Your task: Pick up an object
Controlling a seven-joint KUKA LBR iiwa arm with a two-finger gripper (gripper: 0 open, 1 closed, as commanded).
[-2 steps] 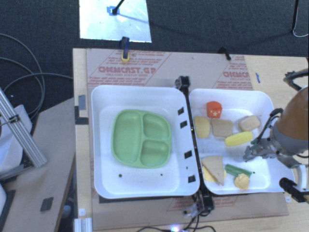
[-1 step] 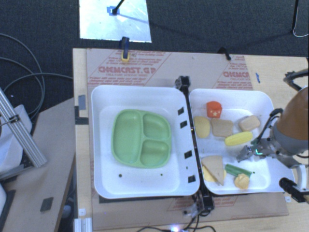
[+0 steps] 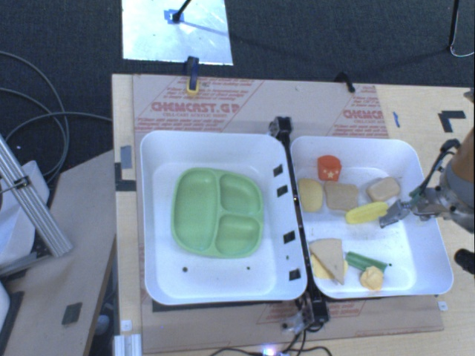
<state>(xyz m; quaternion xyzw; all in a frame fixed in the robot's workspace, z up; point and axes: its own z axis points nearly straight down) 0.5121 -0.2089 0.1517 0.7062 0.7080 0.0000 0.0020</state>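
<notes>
The right bin [image 3: 415,154] holds several toy foods: an orange-red piece [image 3: 329,167], a pale yellow piece [image 3: 310,196], a tan square [image 3: 341,196], a tan bread-like piece [image 3: 383,189], a yellow banana-like piece [image 3: 366,213], a cheese wedge [image 3: 329,258], a green stick [image 3: 366,260] and a small yellow lump [image 3: 372,277]. My gripper [image 3: 395,213] reaches in from the right, low over the bin. Its tip sits just right of the banana-like piece, close to its end. Nothing is seen between the fingers.
The left bin [image 3: 156,162] carries a green divided plate [image 3: 217,212]. A black hinge strip [image 3: 289,199] runs between the two bins. Cardboard lies under both, with a metal sheet [image 3: 177,21] behind and cables at the left.
</notes>
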